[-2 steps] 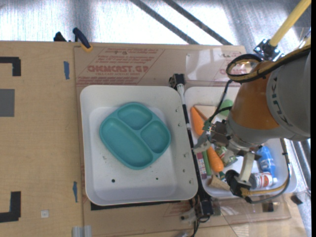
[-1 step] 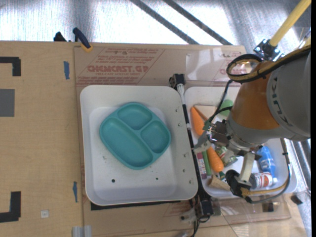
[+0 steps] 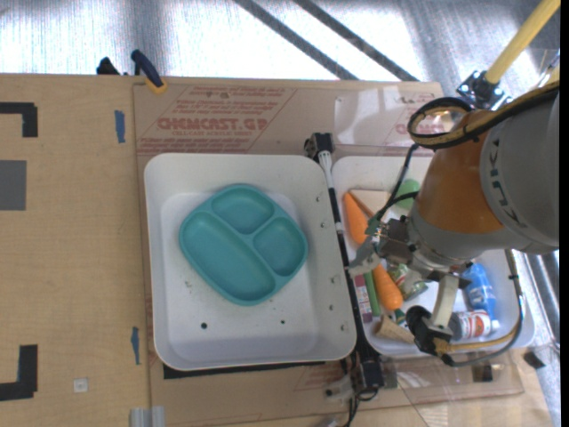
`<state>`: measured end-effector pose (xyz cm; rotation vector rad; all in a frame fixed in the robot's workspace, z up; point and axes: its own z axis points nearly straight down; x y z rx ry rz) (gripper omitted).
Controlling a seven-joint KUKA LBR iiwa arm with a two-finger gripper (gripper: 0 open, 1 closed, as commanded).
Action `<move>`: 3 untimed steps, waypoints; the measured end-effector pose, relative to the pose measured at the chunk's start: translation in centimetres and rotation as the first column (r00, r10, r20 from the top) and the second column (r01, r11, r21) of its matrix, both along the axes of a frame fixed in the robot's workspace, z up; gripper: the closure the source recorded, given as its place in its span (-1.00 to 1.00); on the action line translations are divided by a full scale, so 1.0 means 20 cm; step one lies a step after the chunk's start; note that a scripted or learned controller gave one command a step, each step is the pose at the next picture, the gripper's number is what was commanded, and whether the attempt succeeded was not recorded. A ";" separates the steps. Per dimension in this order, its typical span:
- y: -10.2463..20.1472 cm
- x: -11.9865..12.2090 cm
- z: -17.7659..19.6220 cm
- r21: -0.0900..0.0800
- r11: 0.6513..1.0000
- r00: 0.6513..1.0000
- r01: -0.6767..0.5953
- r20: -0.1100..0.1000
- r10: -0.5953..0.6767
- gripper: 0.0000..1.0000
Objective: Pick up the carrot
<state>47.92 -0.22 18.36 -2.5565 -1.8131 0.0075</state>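
An orange carrot (image 3: 356, 216) lies at the left side of the right bin (image 3: 526, 326), close to the wall between the two bins. A second orange carrot-like piece (image 3: 388, 289) lies a little nearer the front. My gripper (image 3: 380, 243) hangs low over the right bin between these two orange pieces, below the grey and orange wrist (image 3: 458, 194). The wrist body and cables hide much of the bin's middle.
The left bin (image 3: 169, 327) holds a teal divided plate (image 3: 243, 243). In the right bin lie a blue bottle (image 3: 481, 285), a white bottle with a red band (image 3: 471, 326), a green item (image 3: 405, 189) and a tan cone-like piece (image 3: 391, 329). Cardboard surrounds the bins.
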 end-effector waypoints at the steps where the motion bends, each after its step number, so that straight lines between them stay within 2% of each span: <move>1: 0.00 0.00 0.00 0.000 1.000 1.000 0.000 0.000 0.000 -1.00; 2: -0.30 0.00 0.00 -0.006 0.977 0.977 0.212 0.005 -0.212 -1.00; 3: -0.07 0.00 0.00 -0.001 0.993 0.993 0.115 0.002 -0.115 -1.00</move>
